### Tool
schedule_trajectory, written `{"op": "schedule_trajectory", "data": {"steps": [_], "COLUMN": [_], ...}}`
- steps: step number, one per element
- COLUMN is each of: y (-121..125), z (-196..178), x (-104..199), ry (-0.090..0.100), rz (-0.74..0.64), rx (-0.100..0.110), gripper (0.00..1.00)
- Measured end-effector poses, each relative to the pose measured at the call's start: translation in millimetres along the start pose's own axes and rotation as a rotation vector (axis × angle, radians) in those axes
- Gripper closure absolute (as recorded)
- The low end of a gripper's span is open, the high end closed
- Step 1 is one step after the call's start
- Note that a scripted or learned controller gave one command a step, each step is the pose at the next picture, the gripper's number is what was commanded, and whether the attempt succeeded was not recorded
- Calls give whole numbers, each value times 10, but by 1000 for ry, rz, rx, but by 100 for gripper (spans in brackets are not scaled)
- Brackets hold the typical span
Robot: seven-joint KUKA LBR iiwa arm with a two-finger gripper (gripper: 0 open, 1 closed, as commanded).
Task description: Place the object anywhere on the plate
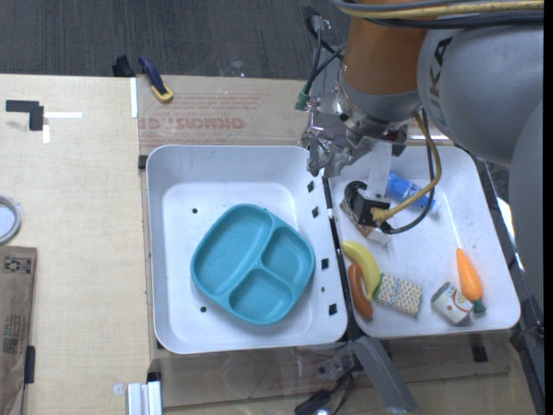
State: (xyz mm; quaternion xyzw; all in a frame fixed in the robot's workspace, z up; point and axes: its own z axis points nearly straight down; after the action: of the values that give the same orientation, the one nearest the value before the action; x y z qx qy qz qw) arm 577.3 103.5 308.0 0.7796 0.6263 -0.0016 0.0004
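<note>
Gripper [326,156] above the bin divide

It hangs at the top left corner of the right bin [494,223]; open or closed, I cannot tell. Banana [364,264], sausage [359,292], cracker [398,294], carrot [467,273] and small carton [451,304] lie there. The blue plate [251,266] sits in the left bin [173,232].

Not much legible tbh: the cardboard sheet [216,111] has red print, upside down, can't make it out. Brown packet [15,318] at left shows a recycling sign.

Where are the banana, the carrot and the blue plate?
banana [366,268], camera view, its yellow middle.
carrot [468,275], camera view, its orange body.
blue plate [226,251], camera view, big compartment's floor.
</note>
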Motion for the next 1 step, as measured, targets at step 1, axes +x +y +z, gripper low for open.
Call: {"op": "schedule_trajectory", "data": {"steps": [1], "y": [-153], "z": [1185], "x": [1029], "ry": [-1], "rz": [-57], "rx": [2], "gripper": [100]}}
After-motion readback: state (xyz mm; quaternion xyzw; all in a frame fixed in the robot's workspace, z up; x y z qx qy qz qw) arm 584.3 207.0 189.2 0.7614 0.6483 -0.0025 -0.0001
